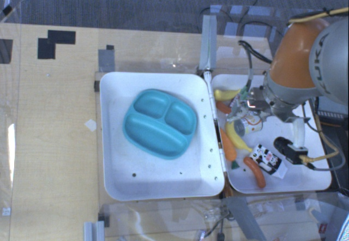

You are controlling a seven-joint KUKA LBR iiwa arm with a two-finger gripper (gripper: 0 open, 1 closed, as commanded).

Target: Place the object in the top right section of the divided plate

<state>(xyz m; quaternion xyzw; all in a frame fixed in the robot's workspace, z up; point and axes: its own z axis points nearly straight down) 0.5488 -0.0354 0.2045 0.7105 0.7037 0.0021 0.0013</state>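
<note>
A wooden surface (49,142) carries two shallow white bins side by side. The left bin (163,180), at frame centre, holds a blue divided plate (160,123) with all three sections bare, so the task's placing is not yet done. The right bin (305,180) holds the candidate objects, piled together for picking: a yellow banana (238,136), an orange carrot (228,148), a sausage (256,172) and a small black-and-white box (266,158). The grey-and-orange arm (305,60) reaches in from the right; its gripper (248,104) hangs low over this pile, likely seeking a grasp, and whether it is open or closed cannot be told
</note>
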